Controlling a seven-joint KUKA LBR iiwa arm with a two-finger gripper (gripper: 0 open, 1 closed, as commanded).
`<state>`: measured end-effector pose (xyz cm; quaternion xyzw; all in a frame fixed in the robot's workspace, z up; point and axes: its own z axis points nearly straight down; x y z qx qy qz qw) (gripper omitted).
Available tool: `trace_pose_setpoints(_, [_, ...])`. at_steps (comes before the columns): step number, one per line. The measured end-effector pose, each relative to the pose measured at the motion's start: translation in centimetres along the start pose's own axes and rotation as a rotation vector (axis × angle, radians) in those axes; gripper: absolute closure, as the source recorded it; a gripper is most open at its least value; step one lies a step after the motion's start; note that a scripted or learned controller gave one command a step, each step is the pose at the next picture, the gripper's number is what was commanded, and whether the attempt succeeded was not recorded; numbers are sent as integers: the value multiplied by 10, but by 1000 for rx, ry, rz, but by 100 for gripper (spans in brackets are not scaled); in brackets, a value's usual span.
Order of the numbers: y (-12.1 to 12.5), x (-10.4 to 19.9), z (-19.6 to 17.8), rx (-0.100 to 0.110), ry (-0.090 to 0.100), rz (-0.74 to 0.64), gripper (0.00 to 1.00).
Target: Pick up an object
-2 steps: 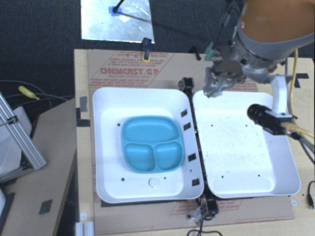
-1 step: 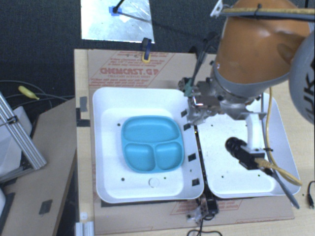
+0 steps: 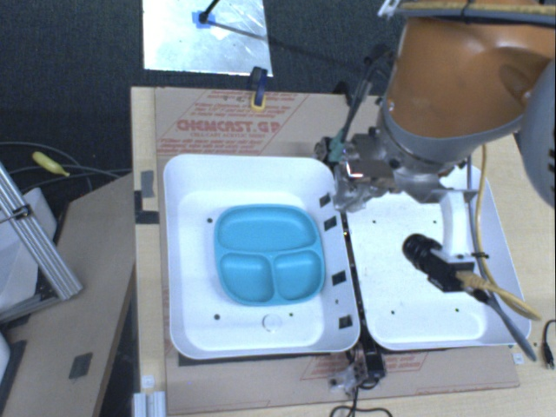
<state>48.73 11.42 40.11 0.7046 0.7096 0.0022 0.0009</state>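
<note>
A light blue divided plate [image 3: 265, 254] lies flat in the middle of the left bin [image 3: 187, 233]. Close to that bin's front wall sits a small pale round thing [image 3: 272, 322], too faint to name. My gripper [image 3: 350, 189] hangs over the far left corner of the right bin [image 3: 408, 328], right beside the wall between the two bins. It is apart from the plate, to the plate's upper right. The large orange and grey arm covers the gripper from above, and I see nothing held in it.
The arm's body [image 3: 460, 68] hides the far part of the right bin. Both bins rest on a cardboard sheet [image 3: 230, 124]. A metal frame [image 3: 35, 241] stands off the bench at the left.
</note>
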Motion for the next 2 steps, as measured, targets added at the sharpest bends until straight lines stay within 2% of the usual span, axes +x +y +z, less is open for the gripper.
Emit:
trace_pose_setpoints(1, [0, -49, -3, 0, -2, 10, 100])
trace_pose_setpoints(2, [0, -7, -76, -5, 1, 0, 100])
